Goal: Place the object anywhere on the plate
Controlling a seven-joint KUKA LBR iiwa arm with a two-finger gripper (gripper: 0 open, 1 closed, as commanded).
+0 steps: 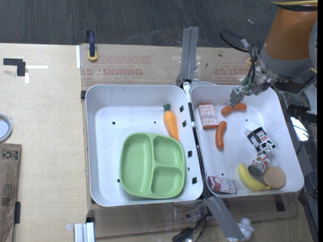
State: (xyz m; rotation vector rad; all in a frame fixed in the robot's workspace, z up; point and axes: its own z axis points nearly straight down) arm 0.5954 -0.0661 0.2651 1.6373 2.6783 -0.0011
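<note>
A green three-compartment plate (151, 164) lies in the left bin (98, 135), toward its front. An orange carrot (171, 123) rests just behind the plate, near the divider. My gripper (236, 98) hangs over the far part of the right bin (282, 115), its tip right at the upper end of a small orange-red sausage (234, 108). I cannot tell whether it touches that sausage. A second, longer sausage (220, 134) lies a little nearer the front, apart from the gripper.
The right bin also holds a pink cracker box (207, 115), a black-and-white carton (260, 138), a banana (250, 179), a brown round bun (275, 177), a small can (259, 163) and a packet (222, 185). A grey post (189, 54) stands behind the bins.
</note>
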